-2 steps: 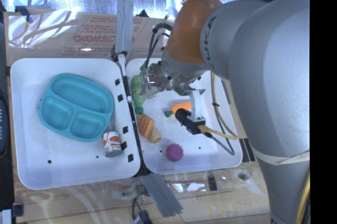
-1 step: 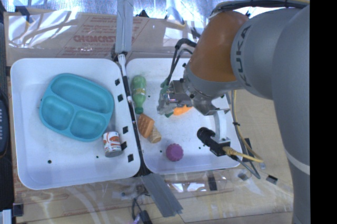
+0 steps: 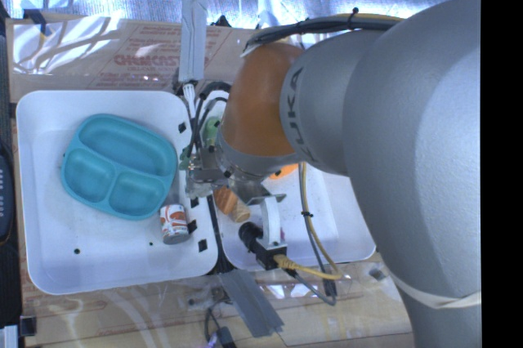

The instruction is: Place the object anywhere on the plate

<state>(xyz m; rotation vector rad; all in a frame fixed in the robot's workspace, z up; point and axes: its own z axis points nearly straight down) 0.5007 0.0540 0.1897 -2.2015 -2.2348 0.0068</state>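
Note:
A blue three-compartment plate lies in the left bin, toward its upper left. A small red-and-white can stands just off the plate's lower right corner, near the bin's right wall. My gripper hangs over the divider between the two bins, right of the plate and just above the can. A tan, bread-like piece shows just below the gripper in the right bin. The wrist hides what is directly under the gripper.
A green object and an orange object peek out from under the arm in the right bin. The large grey arm covers most of that bin. Cables and a connector trail along its lower edge. Cardboard lies behind the bins.

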